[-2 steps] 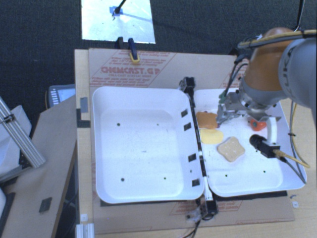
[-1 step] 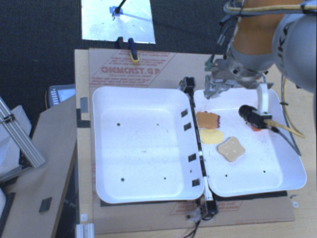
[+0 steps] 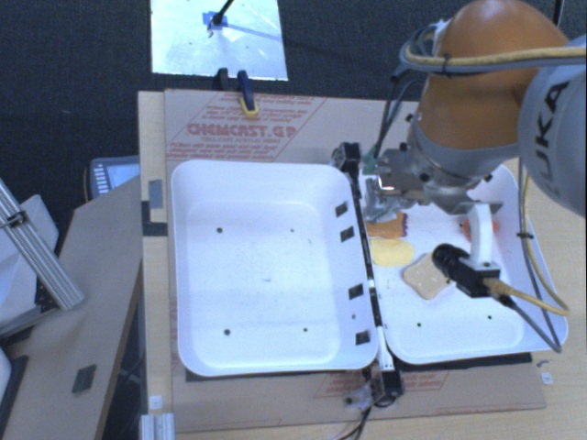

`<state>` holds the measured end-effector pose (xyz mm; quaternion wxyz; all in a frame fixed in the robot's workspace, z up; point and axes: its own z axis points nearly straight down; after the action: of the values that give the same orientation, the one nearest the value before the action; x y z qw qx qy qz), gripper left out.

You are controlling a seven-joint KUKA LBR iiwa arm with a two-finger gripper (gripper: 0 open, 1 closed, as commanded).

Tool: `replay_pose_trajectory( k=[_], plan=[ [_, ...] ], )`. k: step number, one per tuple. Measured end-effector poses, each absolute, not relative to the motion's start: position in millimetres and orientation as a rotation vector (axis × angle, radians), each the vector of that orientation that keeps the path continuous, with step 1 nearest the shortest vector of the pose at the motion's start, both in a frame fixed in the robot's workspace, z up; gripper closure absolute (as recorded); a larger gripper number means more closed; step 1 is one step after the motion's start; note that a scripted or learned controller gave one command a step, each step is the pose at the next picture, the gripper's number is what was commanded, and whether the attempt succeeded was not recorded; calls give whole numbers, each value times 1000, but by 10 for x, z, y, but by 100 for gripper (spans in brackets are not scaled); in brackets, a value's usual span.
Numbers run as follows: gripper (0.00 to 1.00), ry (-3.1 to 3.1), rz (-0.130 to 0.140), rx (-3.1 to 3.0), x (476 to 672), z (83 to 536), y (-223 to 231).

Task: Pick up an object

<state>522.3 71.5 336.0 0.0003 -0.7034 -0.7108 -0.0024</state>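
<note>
While arm hangs over right bin (image 3: 459,337) | holds yellow pc (image 3: 393,252), tan toast (image 3: 426,278) | end effector (image 3: 381,202): grip state can't tell

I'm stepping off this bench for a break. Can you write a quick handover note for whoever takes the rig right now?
Pincer: low over the far left corner of the right shallow white bin, close to the divider; whether it is open or shut cannot be told, and nothing is seen held in it.
Things, all in the right bin: an orange flat piece just under the pincer, a pale yellow flat piece next to it, a tan toast-shaped piece, and a white and red upright object by the arm.
Left shallow white bin: bare floor in view.
Done: no pick confirmed.
Left: grasp an object and lift it.
</note>
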Motion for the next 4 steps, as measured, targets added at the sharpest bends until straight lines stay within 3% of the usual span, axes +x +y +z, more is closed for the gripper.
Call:
replay_pose_trajectory(
  k=[1,2,3,4],
  plan=[
    [100,-2238,-24,-2213,5107,4555,1305],
    [100,-2233,-2,-2208,5310,4212,2060],
    [100,-2234,-25,-2216,5448,5425,2360],
    [100,-2222,-4,-2223,5808,5345,2337]
  ],
)
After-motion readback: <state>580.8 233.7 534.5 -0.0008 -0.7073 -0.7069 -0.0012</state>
